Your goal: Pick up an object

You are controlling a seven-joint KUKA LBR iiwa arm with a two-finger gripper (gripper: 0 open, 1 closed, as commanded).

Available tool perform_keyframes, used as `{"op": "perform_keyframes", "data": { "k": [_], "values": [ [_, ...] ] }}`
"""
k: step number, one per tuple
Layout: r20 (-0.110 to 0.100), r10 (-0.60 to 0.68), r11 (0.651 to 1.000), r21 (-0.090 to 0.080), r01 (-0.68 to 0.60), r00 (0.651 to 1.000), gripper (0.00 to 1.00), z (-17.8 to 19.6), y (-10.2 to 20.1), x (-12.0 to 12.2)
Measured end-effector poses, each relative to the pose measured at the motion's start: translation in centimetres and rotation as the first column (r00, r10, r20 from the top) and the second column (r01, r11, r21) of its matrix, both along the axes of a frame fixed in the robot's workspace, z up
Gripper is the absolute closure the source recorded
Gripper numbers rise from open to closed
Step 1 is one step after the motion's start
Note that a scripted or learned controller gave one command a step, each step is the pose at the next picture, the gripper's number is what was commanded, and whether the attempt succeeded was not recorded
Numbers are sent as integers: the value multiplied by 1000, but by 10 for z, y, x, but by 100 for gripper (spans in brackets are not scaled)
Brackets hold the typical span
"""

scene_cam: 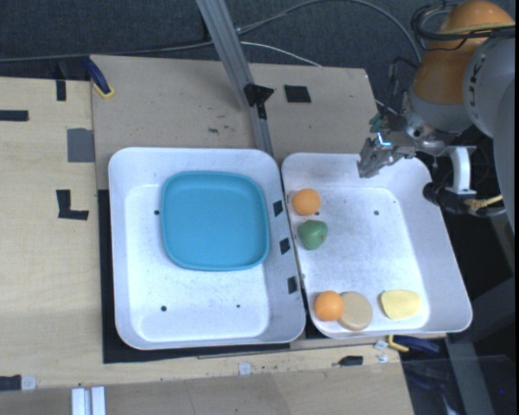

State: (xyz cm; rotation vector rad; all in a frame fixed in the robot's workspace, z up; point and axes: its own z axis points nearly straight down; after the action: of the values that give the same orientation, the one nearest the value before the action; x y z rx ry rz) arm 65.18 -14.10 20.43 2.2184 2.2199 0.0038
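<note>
Gripper (374, 160) hangs at the upper edge of the right bin (432, 258), right of frame centre. Whether it is open or closed cannot be told; nothing is seen held.

Candidate objects lie in the right bin: an orange ball (306, 201) and green piece (312, 233) against the left wall, and a second orange (329, 306), tan disc (356, 310) and yellow piece (400, 303) along the lower edge. The plate (214, 220) sits in the left bin (138, 258).

Risks, as judged: wall-hugging objects leave little room for a finger; round ones may roll off; the touching orange and disc may be nudged together.
</note>
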Motion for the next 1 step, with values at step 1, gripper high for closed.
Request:
{"op": "perform_keyframes", "data": {
  "k": [1],
  "values": [
    [0,1,1000,0,-1,1000,100,45,7,3]
  ]
}}
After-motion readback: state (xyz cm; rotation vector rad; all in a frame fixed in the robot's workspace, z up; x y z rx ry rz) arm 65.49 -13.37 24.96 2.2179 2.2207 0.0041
